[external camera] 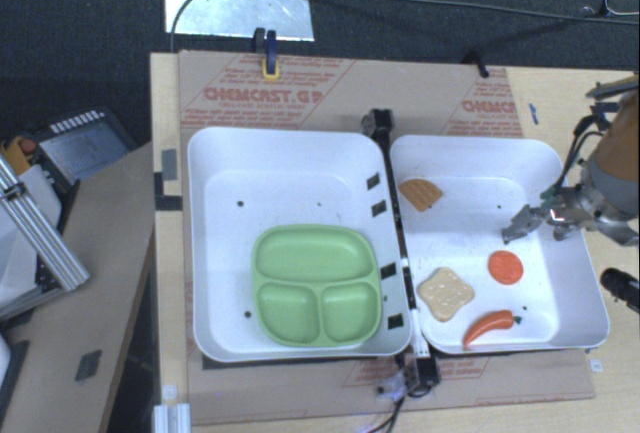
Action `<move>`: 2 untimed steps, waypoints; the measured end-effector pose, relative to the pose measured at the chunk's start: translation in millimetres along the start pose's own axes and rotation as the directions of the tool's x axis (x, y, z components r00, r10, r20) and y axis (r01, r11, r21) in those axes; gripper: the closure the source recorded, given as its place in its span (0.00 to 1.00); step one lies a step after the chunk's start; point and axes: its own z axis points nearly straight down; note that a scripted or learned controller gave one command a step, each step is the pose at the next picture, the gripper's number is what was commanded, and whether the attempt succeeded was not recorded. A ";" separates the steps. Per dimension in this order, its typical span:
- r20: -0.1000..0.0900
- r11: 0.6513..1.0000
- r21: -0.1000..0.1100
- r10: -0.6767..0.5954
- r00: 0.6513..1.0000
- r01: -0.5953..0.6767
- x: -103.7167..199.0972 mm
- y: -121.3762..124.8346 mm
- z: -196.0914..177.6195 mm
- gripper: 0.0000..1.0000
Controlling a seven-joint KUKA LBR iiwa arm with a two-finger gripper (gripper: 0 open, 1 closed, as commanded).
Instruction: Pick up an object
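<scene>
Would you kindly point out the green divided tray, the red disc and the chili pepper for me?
green divided tray (316, 253): camera view, on the floor of its large upper compartment.
red disc (506, 267): camera view, on the middle of its flat face.
chili pepper (487, 326): camera view, on the middle of its orange-red body.

Right bin holds a tan wedge (421, 193); a round red slice (506, 267); pale toast (445, 293); an orange-red pepper (489, 326).

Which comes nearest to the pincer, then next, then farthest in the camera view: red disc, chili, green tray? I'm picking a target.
1. Red disc, in the right bin just below the pincer.
2. Chili, near that bin's front edge.
3. Green tray, over in the left bin.
</scene>
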 end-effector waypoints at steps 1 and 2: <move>0.000 1.000 -0.001 -0.002 1.000 0.002 3.8 5.7 42.8 0.00; 0.001 1.000 -0.002 0.000 1.000 0.000 4.0 6.6 63.3 0.00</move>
